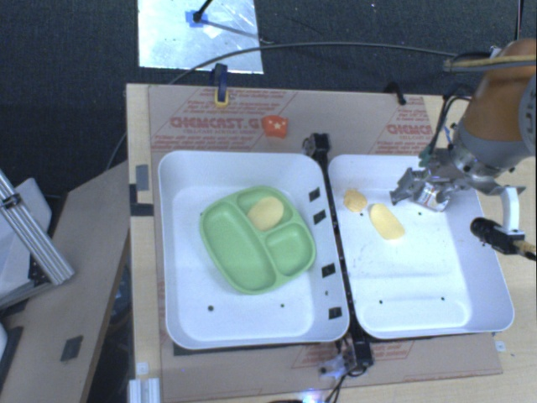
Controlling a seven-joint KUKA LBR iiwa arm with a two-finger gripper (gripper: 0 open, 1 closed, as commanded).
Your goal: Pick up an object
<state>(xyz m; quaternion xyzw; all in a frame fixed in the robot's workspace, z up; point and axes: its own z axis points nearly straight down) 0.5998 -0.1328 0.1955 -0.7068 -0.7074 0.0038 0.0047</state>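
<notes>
Two yellow pieces lie in the right bin point(470, 309): a small round one point(356, 200) near the divider and a longer oval one point(387, 222) just right of it. Another yellow piece point(267, 212) rests in the top compartment of the green divided plate point(243, 259) in the left bin point(189, 309). My gripper point(417, 190) hangs over the upper part of the right bin, just up and to the right of the oval piece. Nothing shows between its fingers.
An orange object point(274, 126) lies on the cardboard behind the bins. A blue and yellow clamp point(221, 85) sits at the cardboard's back edge. A black part point(495, 233) juts over the right bin's right side. Black clips line the divider point(327, 225).
</notes>
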